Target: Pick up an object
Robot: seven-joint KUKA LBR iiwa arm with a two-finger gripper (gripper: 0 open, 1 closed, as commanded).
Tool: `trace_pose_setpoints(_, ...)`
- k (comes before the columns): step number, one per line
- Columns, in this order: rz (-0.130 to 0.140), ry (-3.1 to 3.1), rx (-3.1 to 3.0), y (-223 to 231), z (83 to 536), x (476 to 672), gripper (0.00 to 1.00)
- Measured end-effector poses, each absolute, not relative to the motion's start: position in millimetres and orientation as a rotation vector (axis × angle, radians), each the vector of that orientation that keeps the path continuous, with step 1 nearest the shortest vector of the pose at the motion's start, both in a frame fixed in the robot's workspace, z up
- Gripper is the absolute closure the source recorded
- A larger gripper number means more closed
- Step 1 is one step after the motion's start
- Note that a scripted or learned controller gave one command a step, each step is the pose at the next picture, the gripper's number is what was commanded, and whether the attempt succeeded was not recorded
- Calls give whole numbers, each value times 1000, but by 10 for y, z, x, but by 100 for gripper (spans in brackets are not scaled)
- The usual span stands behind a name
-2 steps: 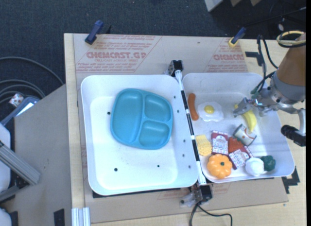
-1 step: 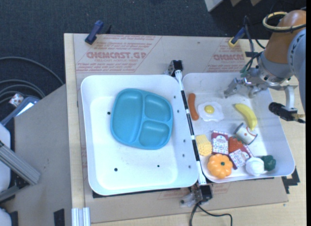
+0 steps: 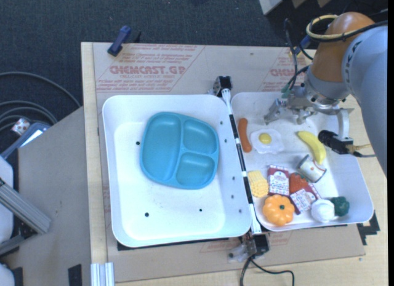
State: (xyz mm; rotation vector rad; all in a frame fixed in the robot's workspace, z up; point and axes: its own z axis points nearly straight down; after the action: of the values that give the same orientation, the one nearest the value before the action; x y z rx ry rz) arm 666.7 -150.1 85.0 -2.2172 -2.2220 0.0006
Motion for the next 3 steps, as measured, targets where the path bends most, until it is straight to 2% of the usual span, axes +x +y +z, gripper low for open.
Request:
trace_pose_setpoints(1,1,-2221,-2217,-1039,850,6666,0)
trace_pose_setpoints(2,2,-2220,-2220,-912,847,6450,0)
trace_pose_setpoints(3,1,-2220,-2221,-912,951,6456,100)
